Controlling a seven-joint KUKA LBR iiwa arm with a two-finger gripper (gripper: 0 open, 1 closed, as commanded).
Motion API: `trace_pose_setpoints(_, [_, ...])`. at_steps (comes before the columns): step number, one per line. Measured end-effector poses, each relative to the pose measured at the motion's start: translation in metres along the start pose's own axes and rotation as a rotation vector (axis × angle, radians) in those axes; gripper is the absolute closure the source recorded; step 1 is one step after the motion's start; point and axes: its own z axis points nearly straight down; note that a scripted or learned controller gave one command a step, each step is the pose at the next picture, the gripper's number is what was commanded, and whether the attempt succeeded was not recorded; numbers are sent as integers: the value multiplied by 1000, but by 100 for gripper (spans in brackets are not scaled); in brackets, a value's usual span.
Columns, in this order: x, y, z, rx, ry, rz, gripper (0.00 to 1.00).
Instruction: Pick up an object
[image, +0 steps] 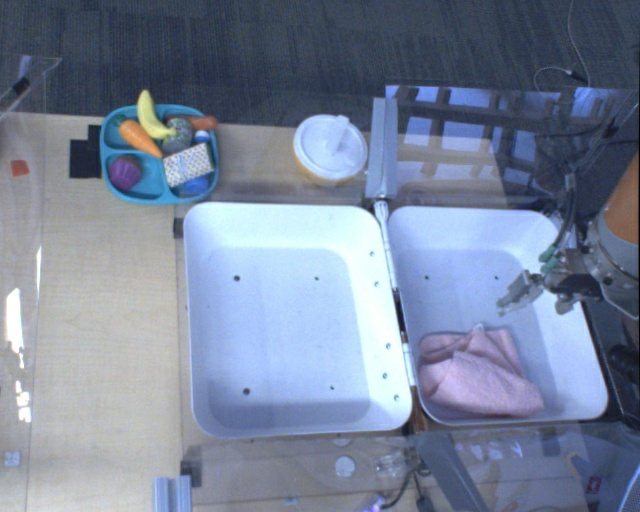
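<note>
Much bare floor around pink towel (478, 372), right bin (450, 250).

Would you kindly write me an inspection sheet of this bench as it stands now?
Surface: light wooden bench bearing two shallow white bins side by side, left bin and right bin.
Job's things: crumpled pink cloth in the near part of the right bin.
Clutter: blue divided tray of toy food, including a banana and a carrot, behind the left bin; white lidded container beside it.
Grippers: gripper above the right bin, beyond the cloth, apart from it; holds nothing.
Cables: thin cables at the far right, over the clear panels.
Surroundings: dark carpet beyond the bench; clear panels behind the right bin.
</note>
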Motion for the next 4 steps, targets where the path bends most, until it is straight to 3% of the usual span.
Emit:
trace_pose_setpoints(1, [1,23,128,3,0,-23,0])
trace_pose_setpoints(2, [24,31,179,-15,-4,-179,0])
trace_pose_setpoints(3, [53,18,86,-2,0,-242,0])
trace_pose_setpoints(4, [100,-1,6,-1,0,35,0])
